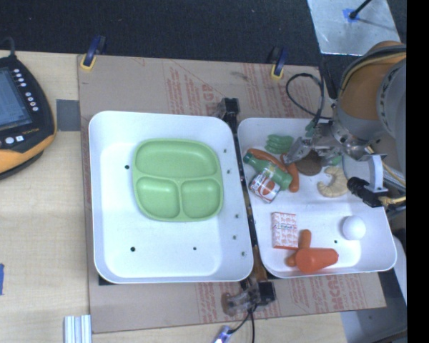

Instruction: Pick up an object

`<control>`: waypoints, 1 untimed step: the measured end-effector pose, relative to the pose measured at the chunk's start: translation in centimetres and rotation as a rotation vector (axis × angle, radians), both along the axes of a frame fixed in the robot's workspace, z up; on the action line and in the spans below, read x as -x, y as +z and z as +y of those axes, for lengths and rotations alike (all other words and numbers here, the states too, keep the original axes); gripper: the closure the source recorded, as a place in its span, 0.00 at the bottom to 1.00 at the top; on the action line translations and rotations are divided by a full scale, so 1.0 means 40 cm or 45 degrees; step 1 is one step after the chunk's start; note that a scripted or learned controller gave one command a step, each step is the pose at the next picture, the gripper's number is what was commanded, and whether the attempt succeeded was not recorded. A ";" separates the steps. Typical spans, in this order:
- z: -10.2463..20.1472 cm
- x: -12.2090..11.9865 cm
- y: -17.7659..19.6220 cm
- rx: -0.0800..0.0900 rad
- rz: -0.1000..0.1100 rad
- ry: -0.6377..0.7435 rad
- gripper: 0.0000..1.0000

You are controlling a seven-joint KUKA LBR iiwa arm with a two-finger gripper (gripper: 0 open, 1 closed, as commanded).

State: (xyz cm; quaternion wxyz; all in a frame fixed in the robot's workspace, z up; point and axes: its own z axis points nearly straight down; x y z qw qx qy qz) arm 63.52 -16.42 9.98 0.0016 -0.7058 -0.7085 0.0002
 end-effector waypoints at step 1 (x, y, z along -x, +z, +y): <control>0.044 -0.055 -0.016 0.002 -0.005 0.000 0.00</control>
